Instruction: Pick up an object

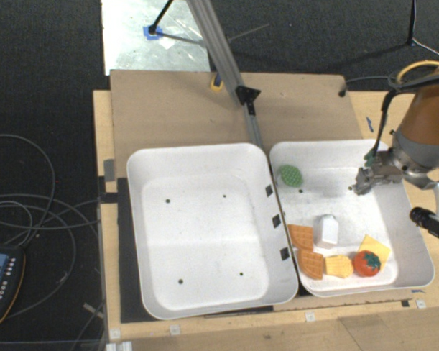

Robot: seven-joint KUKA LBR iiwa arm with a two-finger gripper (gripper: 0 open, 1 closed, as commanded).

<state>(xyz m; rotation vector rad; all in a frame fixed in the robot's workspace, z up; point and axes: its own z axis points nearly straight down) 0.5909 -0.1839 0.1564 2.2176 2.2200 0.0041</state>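
Observation:
The right bin holds a green round object near its far left corner. A white block sits at the middle. Two orange waffle pieces lie along the left wall, with a yellow-orange piece, a yellow wedge and a red tomato at the near side. My gripper hangs over the bin's far right part, well apart from all the objects, with nothing seen in it.
The left bin lies beside the right one, joined by black clips. A grey tripod leg slants down to the bins' far edge. Cables lie on the floor at the left.

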